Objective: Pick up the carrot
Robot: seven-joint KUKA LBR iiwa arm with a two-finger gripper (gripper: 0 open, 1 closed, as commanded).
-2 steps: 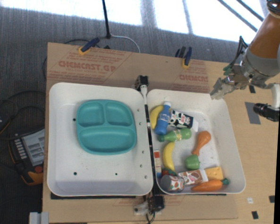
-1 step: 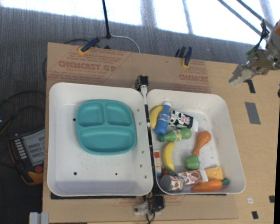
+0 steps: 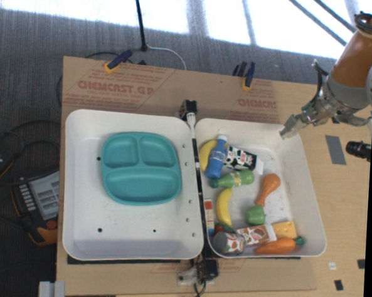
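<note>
The desk (image 3: 330, 260) fills most of the frame, carrying two white bins. The left bin (image 3: 80, 232) holds a teal divided plate (image 3: 141, 167) at centre left. The right bin (image 3: 308, 202) holds a clutter of toy food. The arm (image 3: 355, 61) reaches in at the upper right, its jaws (image 3: 292, 127) hanging just past the right bin's upper right corner; whether they are released or clenched I cannot tell. The carrot (image 3: 275, 246) lies along the right bin's lower edge, near its lower right corner, just beside a yellow cheese wedge (image 3: 285, 229).

The bench (image 3: 333, 204) bears two white bins (image 3: 83, 188) side by side.
</note>
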